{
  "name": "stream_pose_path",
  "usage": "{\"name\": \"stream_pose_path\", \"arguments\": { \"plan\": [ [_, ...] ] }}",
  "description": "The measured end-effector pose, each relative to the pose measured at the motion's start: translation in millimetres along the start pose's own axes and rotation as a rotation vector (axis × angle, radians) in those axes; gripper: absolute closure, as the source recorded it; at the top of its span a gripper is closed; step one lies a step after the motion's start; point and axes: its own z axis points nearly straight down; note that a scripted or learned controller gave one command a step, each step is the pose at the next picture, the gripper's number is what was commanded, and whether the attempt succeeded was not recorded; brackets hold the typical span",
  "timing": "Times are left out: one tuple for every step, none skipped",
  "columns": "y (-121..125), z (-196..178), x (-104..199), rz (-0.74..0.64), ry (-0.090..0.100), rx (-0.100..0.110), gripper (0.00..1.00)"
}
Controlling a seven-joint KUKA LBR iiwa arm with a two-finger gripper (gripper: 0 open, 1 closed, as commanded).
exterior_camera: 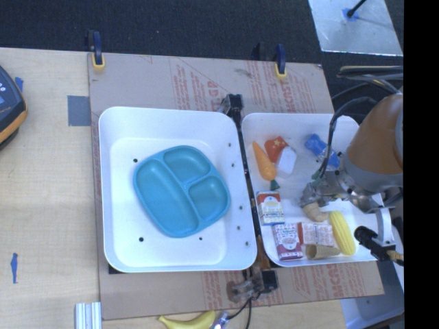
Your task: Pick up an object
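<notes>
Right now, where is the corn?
The corn lies in the right bin, near its front right corner, just below the gripper.

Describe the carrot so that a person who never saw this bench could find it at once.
Look at the right white bin, the one crowded with small food items. Along its left wall, in the far half, lies the carrot: a slim orange cone with a green tip. The red item beside it is shorter and rounder.
</notes>
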Motion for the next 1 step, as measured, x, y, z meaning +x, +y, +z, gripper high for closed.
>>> {"name": "stream_pose_path", "arguments": {
  "plan": [
    [27.4,-90.7,109.0,0.004,0.002,-0.004,1.00]
  ]
}}
